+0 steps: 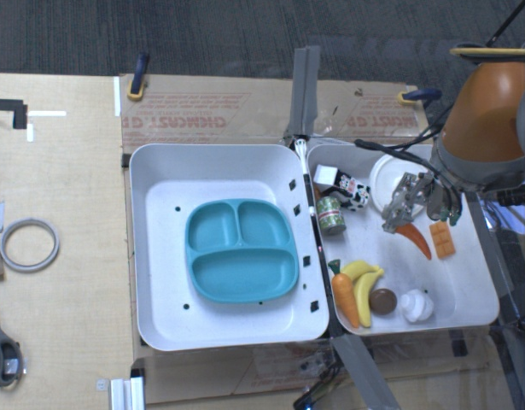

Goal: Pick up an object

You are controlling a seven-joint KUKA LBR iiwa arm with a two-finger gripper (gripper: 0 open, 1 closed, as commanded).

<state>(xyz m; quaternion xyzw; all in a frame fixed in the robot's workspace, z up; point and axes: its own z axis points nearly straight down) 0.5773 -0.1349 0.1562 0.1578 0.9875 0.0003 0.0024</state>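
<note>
Now | hand (405, 216) low in right bin (475, 301) | gripping orange chili (416, 238)

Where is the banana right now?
The banana lies in the right bin, near its front edge, between a carrot and a small brown ball.
</note>
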